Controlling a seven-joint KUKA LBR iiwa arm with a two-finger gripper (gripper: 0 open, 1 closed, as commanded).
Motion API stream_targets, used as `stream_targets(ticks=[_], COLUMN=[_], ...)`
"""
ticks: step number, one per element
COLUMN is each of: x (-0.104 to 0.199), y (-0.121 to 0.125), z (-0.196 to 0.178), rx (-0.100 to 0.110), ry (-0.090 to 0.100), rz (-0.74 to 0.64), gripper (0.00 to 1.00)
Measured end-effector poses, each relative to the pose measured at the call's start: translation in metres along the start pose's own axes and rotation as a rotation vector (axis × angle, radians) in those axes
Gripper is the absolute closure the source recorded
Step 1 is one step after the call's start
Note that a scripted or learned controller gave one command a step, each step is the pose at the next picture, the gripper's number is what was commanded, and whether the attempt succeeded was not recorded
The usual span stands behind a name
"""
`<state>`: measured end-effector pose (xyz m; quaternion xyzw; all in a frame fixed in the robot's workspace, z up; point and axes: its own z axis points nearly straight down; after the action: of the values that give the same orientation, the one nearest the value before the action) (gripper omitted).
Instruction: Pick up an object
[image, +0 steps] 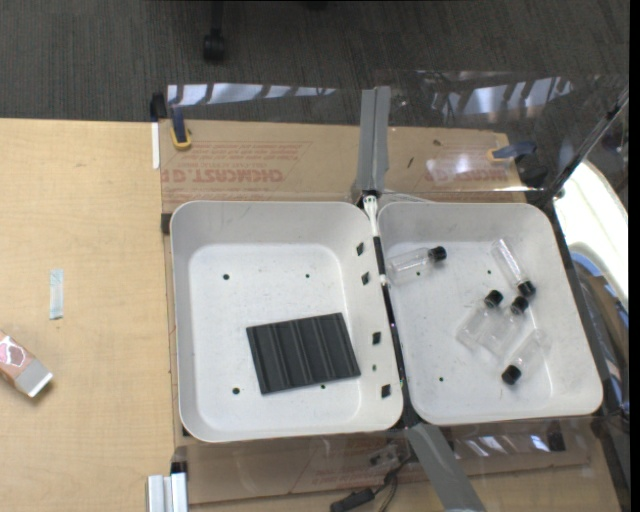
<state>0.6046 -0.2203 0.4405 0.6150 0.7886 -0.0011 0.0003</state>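
Objects for picking were split between two bins: a black ribbed mat (303, 353) lay flat in the left bin (190, 300), while several clear vials with black caps (505, 330) were scattered loosely in the right bin (570, 390), well apart from the mat. State of the hand could not be told. Bins were set on cardboard over a tan tabletop (80, 200); dark carpet was noted beyond.

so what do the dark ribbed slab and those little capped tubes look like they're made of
The dark ribbed slab in the left bin looks like matte charcoal rubber or foam: no glare, with soft lengthwise grooves. The capped tubes in the right bin seem to be clear glossy plastic or glass, as the bin floor shows through them; their black caps look like plastic.
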Motion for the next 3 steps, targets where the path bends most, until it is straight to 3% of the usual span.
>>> stream_targets(ticks=[1, 2, 3], x=[-0.015, -0.015, -0.015], y=[0.053, 0.053, 0.053], z=[0.000, 0.001, 0.103], rx=[0.000, 0.001, 0.002], ry=[0.000, 0.000, 0.001], rz=[-0.031, -0.031, 0.278], gripper=[1.00, 0.00, 0.00])
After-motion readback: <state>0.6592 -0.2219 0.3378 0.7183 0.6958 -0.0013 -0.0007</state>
